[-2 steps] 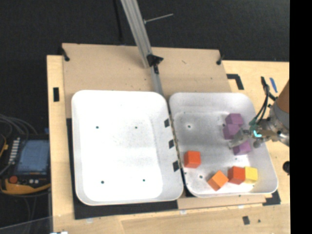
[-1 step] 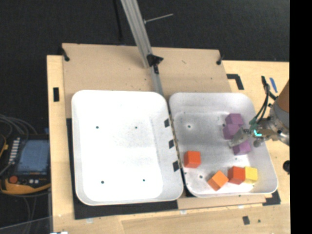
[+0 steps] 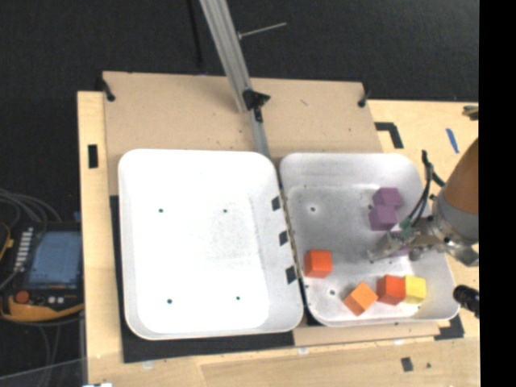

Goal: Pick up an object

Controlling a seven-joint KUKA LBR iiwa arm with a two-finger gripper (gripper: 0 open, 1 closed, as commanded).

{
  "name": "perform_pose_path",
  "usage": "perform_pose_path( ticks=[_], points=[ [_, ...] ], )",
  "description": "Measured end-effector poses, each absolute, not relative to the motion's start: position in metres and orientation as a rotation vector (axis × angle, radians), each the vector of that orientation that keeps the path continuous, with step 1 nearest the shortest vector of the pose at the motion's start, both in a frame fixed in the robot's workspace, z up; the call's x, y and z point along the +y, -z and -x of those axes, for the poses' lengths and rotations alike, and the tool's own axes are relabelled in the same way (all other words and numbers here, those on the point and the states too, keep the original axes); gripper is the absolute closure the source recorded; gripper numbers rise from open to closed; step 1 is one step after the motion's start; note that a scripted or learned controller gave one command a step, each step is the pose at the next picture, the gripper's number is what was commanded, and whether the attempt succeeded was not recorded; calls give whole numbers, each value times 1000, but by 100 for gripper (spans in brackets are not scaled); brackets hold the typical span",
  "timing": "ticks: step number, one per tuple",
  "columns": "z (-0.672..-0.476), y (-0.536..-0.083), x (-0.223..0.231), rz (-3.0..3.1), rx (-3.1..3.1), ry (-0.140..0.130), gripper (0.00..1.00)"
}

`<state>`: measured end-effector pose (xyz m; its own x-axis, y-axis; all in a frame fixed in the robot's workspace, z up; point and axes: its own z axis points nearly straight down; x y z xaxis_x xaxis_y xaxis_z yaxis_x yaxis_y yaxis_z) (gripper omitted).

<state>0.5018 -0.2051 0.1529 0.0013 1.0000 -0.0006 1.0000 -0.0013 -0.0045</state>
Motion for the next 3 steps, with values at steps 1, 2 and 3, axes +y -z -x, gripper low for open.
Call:
perform_pose_path(
  ticks=[1,2,3],
  points=[
    [-501,-101,-206,2222,-2218,-6,0],
    [-504,-114,-206,2234,-2218,7,100],
    [-501,-159,-209,2229,-2222,5,100]
  ],
)
